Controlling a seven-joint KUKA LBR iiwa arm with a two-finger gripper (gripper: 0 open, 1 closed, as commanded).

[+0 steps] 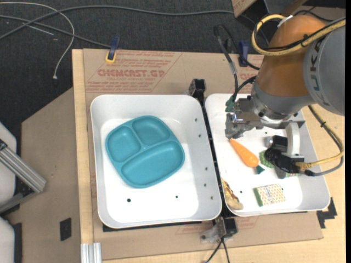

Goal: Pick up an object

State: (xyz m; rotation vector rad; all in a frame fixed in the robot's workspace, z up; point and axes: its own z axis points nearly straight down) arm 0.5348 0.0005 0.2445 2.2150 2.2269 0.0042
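Note:
An orange toy carrot [244, 153] with a green top lies in the right bin [312, 199], pointing up-left. My gripper [237, 129] hangs just above the carrot's narrow tip, near the bin's left side. A small green-edged patterned card [269, 194] lies toward the bin's front. A tan, banana-like piece [231, 195] rests against the front left wall of that bin.
The left bin [104, 114] holds a teal divided plate [145, 150] in its middle. The arm's orange band and grey wrist cover the back of the right bin. Both bins sit on a cardboard sheet [137, 70], with cables behind.

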